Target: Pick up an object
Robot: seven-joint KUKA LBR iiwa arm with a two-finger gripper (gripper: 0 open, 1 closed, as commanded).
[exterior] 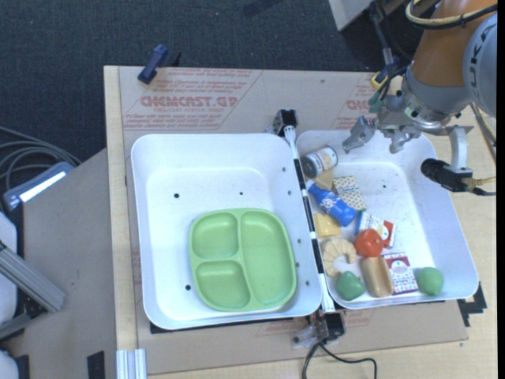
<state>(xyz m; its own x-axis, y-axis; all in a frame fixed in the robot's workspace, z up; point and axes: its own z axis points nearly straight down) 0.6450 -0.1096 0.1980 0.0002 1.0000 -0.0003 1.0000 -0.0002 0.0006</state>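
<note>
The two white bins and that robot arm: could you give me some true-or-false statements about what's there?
1. A green divided plate lies in the left bin. True.
2. The toy food is piled in the left bin. False: it lies in the right bin.
3. The gripper hangs over the far edge of the right bin. True.
4. The tomato is clamped in the gripper. False: it lies among the pile.
5. A small can lies near the right bin's far left corner. True.

Bench (pixel 237 93) with printed brown sheet, two white bins side by side: left bin (pixel 158 212), right bin (pixel 454 235)
</note>
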